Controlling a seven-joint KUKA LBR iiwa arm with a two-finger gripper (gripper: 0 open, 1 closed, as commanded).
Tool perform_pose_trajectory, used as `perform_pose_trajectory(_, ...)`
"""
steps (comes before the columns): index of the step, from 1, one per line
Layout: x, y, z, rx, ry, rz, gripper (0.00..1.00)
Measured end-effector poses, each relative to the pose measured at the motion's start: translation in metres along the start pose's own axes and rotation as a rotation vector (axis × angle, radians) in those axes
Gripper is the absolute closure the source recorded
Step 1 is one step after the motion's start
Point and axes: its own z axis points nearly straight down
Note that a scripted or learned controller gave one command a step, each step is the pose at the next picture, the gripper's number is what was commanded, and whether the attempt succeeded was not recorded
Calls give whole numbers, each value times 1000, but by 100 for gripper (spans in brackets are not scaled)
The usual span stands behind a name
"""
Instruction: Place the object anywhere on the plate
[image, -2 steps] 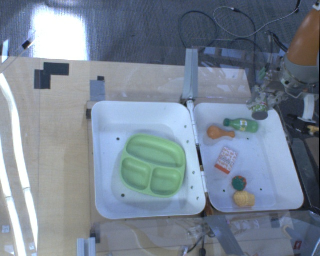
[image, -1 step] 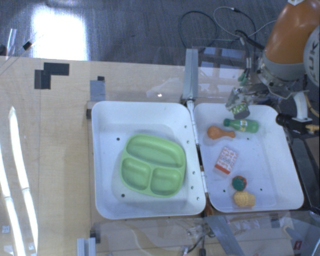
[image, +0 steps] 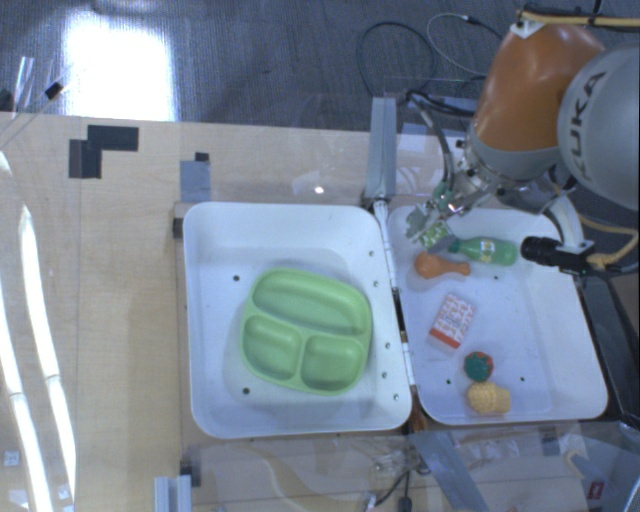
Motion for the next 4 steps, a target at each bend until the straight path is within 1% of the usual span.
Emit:
perform_pose_trajectory(1, 67, 9, 57, 0, 1, -67, 100)
perform_pose_trajectory(2, 67, 9, 56, 0, 1, -66, 0)
perform_pose_trajectory(3, 57, 79, -31, -4, -2, 21, 0)
perform_pose_trajectory(4, 58, 81, -43, -10, -5, 16, 100)
